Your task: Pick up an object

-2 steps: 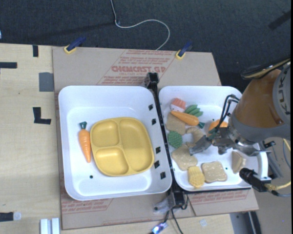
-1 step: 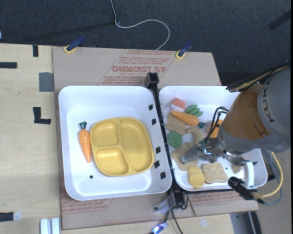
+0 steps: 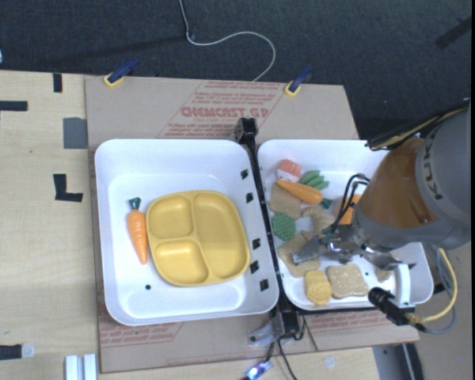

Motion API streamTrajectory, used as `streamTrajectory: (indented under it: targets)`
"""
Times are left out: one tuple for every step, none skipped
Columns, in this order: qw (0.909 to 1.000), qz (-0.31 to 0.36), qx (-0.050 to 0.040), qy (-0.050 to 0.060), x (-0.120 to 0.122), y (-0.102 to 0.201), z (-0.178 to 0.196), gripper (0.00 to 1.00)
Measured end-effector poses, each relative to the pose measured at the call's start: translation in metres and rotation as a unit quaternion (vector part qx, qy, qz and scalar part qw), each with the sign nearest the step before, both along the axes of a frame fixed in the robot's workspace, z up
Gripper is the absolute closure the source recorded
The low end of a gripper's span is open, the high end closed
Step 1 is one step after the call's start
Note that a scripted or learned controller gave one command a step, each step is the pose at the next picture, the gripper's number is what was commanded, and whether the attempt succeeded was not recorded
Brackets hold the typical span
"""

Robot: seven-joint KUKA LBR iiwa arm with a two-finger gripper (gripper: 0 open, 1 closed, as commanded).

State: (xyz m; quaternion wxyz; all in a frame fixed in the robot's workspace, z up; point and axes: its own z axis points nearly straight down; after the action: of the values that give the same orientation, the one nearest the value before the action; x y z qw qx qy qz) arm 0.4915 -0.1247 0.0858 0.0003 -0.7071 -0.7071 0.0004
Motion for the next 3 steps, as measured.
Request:
streamTrajectory:
  targets:
    - [1.0, 0.0, 0.0013, -0.001, 0.001, 0.001, 0.012, 1.0]
    - [1.0, 0.0, -0.0002, -0.001, -0.004, 0.001, 0.072, 1.0]
    - [1.0, 0.001, -0.0006, -0.003, -0.005, -0.004, 0.134, 1.0]
